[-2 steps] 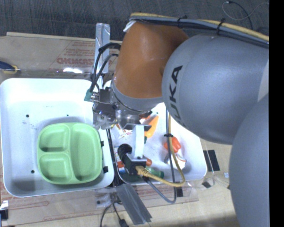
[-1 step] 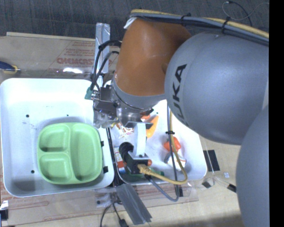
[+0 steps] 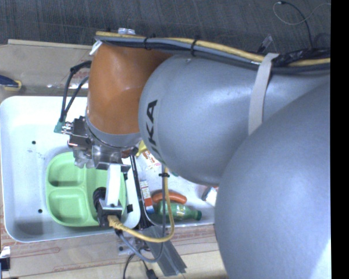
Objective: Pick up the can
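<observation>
At the near edge of the table point(image 3: 58, 246), a bare wood strip. Just beyond it is the near wall of the white bin point(image 3: 17, 132).

Toward the right end of that wall a green bottle point(image 3: 180, 214) lies on its side. An orange item point(image 3: 171, 198) sits just behind it, close or touching.

In the bin's near-left part is a green tray point(image 3: 70, 193) with two compartments.

The tool point(image 3: 99, 156) hangs over the tray's right rim, under the orange band point(image 3: 113, 92). Wide or narrow: cannot tell, since the wrist body covers it from above. Nothing is seen held.

A printed packet point(image 3: 146, 156) lies just right of the tool, partly hidden.

Farther back, the arm point(image 3: 221, 127) covers the bin's right part and all beyond it.

Can: cannot place it. It is probably under the arm or in the clutter by the bottle.

Step in hand, as judged: locating and approaching.
- Do not descend here, because the tray is below, not a can.
- Rise clear and find the can.
- Centre over it and span its round body with margin on both sides.
- Drop straight down.

Risks:
- A one-sided touch could roll the can.
- The neighbours crowd the approach.
- A can lying against a bin wall leaves little room on that side.
</observation>
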Available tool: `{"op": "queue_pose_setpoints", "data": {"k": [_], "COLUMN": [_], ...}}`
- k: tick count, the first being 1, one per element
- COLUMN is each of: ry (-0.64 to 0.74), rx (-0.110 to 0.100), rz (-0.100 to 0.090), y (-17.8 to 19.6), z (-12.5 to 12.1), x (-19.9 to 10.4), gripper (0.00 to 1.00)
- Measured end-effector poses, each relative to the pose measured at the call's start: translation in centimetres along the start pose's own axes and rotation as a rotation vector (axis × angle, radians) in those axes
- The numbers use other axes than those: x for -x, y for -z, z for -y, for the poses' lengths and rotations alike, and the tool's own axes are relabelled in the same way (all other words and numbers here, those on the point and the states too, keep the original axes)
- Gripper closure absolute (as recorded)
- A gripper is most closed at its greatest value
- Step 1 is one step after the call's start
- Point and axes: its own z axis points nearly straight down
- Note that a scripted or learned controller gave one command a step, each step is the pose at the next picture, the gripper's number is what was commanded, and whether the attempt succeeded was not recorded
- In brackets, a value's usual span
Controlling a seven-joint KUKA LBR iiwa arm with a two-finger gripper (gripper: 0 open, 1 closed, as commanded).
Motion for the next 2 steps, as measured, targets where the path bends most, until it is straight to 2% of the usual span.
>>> {"op": "queue_pose_setpoints", "data": {"k": [1, 2], "ry": [0.011, 0.499], "rx": [0.003, 0.005], "rz": [-0.001, -0.001], "y": [1.2, 5.2], "z": [0.1, 0.6], "x": [-0.6, -2.8], "gripper": [1.00, 1.00]}}
